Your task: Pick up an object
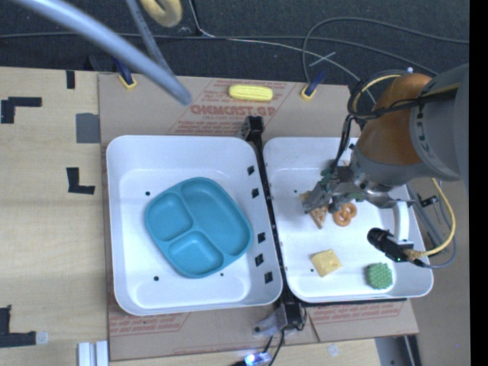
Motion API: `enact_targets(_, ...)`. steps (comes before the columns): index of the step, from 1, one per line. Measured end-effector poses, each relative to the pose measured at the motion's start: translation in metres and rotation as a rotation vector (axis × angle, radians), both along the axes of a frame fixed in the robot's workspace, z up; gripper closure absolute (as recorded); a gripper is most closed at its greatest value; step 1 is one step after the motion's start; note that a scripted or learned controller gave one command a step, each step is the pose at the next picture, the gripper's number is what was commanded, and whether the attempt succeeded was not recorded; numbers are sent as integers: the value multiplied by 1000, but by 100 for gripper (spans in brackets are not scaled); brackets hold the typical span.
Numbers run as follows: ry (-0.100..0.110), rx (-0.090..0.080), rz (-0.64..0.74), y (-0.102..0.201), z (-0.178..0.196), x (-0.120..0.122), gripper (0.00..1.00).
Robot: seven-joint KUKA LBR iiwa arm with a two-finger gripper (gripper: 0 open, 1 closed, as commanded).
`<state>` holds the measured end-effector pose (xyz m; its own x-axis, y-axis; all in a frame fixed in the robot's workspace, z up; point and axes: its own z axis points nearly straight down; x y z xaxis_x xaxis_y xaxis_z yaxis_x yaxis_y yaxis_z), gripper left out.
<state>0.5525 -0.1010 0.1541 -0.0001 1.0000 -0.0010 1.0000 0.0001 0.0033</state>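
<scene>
Pretzel (344, 214) and a brown snack piece (317, 217) lie mid-way along the right bin (290, 204), right under the hand (326, 197), and whether that hand is wide or narrow I cannot tell. Toward the tabletop's near edge sit a yellow cube (327, 262) and a green piece (379, 275); the left bin (122, 204) holds a blue divided plate (198, 226).

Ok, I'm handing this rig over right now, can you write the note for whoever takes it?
Pincer: down low in the right bin, among the small items near its middle; grip state unclear from above.
Right bin: pretzel and a brown piece by the pincer, yellow block and green piece nearer the front.
Left bin: blue divided plate.
Yellow corn lies on the cardboard behind the bins.
Done: nothing visibly lifted.
Left: grasp and raise one object.
</scene>
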Motion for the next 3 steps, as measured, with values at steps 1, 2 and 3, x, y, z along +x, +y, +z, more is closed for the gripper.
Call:
enact_targets(1, -2, 0, 1, -1, 63, -1, 100)
enact_targets(2, 6, 0, 0, -1, 52, -1, 100)
enact_targets(3, 4, 3, 7, 60, 59, 2, 100)
